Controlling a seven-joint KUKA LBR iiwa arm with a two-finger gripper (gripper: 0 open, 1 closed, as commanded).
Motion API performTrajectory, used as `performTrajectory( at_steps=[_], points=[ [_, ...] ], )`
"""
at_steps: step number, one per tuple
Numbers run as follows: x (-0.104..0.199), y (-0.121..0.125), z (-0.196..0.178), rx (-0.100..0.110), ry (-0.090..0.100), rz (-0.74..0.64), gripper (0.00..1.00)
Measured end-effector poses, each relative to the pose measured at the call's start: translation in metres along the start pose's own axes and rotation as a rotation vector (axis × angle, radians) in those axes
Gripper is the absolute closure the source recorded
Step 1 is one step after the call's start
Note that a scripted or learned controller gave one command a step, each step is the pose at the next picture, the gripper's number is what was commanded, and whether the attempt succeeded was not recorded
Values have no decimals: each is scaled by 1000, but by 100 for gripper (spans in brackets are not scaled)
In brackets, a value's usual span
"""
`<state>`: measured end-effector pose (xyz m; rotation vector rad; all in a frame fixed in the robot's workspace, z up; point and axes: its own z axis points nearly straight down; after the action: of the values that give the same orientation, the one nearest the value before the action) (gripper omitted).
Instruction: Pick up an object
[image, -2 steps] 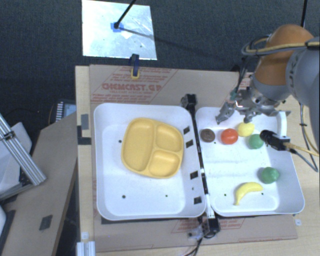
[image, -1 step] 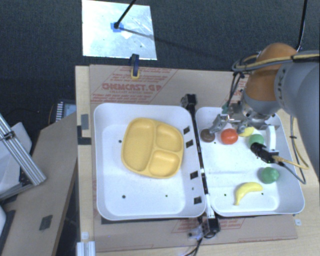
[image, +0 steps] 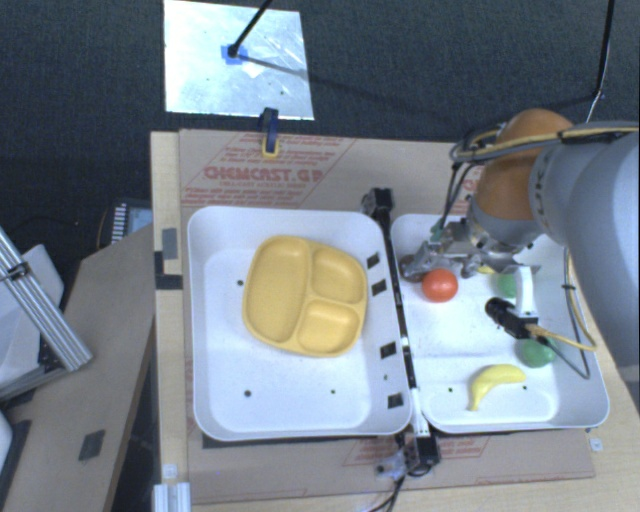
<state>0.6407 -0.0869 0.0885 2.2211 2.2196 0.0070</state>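
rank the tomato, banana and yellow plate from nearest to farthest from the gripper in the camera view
Measured from the gripper:
1. red tomato, just below it in the right bin.
2. banana, near the front of the right bin.
3. yellow divided plate, across the divider in the left bin.

Two shallow white bins sit side by side on the bench: the left bin (image: 215, 400) carries one yellow divided plate (image: 303, 295) with three compartments, lying near its middle. The right bin (image: 575, 405) carries one red tomato (image: 439, 286) near its far left corner, one yellow banana (image: 494, 383) near its near edge, and two green items, one (image: 535, 352) toward the right edge and one (image: 506, 284) partly hidden further back
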Motion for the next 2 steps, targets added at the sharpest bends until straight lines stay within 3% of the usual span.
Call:
performTrajectory(
  at_steps=[1, 2],
  points=[
    [1, 4, -16, -11, -1, -2, 100],
    [-3, 3, -60, -1, -3, -1, 100]
  ],
)
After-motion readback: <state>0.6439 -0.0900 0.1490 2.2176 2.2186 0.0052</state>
